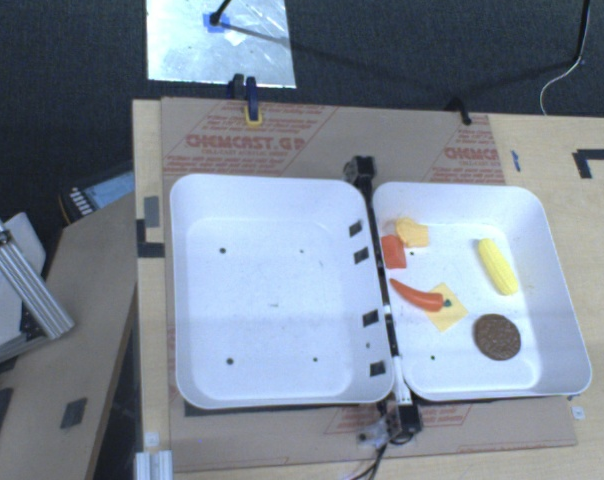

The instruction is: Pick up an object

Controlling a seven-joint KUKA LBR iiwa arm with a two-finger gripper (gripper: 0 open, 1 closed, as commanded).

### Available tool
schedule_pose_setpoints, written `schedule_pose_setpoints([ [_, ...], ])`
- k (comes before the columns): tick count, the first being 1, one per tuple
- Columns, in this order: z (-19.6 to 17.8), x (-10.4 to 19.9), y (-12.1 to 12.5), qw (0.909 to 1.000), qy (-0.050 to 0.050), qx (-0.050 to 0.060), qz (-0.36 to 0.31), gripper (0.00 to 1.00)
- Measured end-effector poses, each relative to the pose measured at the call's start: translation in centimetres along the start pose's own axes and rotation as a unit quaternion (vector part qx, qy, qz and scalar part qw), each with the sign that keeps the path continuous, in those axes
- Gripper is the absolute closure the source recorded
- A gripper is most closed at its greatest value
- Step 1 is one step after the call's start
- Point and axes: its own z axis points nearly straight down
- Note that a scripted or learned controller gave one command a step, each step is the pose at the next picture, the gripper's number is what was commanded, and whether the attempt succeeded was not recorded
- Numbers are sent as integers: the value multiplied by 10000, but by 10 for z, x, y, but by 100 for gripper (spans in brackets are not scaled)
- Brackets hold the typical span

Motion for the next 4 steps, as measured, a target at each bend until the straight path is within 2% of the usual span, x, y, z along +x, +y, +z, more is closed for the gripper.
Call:
schedule_pose_setpoints([
  [1,-12,0,1,10000,-12,-24,-26,100],
  [2,-11,0,1,10000,-10,-20,-23,0],
  [3,-23,-1,2,10000,-23,-44,-48,100],
  [4,-23,-1,2,10000,-23,-39,-47,0],
])
